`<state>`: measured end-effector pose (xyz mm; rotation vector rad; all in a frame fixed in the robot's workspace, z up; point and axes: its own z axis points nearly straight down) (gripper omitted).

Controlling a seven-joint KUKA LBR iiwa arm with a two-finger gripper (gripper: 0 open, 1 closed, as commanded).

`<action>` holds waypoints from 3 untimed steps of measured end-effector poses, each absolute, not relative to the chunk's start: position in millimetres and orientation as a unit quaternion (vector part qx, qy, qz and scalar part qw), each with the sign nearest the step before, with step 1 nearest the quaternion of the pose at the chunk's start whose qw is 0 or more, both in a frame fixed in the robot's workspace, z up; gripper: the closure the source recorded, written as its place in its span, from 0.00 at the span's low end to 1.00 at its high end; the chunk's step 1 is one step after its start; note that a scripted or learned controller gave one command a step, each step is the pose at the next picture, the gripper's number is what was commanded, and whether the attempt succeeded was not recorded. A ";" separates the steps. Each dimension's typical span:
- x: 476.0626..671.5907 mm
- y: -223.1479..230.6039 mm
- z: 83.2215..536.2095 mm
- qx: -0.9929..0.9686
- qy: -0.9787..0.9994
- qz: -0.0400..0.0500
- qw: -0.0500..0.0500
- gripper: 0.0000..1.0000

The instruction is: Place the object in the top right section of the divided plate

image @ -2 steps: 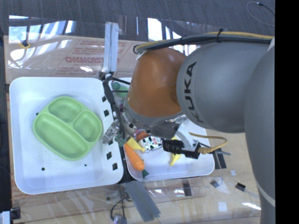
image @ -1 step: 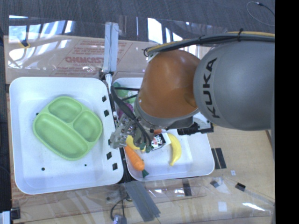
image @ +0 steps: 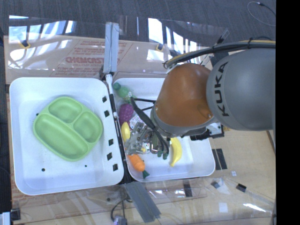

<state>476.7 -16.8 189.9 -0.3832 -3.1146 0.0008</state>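
Note:
A green divided plate (image: 68,127) lies in the left bin (image: 28,172), with three sections and nothing in them. My gripper (image: 143,140) hangs low in the right bin (image: 204,165), among the toy foods. Around it lie a purple grape bunch (image: 125,111), a yellow lemon-like piece (image: 125,131), an orange carrot (image: 137,163) and a yellow banana (image: 176,151). The arm's orange band (image: 183,97) and grey body cover much of the right bin.
A green toy (image: 123,92) rests at the right bin's far left corner. A grey bar (image: 111,48) stands upright behind the wall between the bins. Cables run across the top right.

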 end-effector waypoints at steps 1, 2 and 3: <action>478.0 22.4 230.4 -0.081 -0.997 0.000 -0.001 1.00; 524.2 52.3 236.1 -0.044 -0.999 0.000 -0.001 1.00; 476.8 67.1 224.6 0.026 -1.000 0.000 0.002 1.00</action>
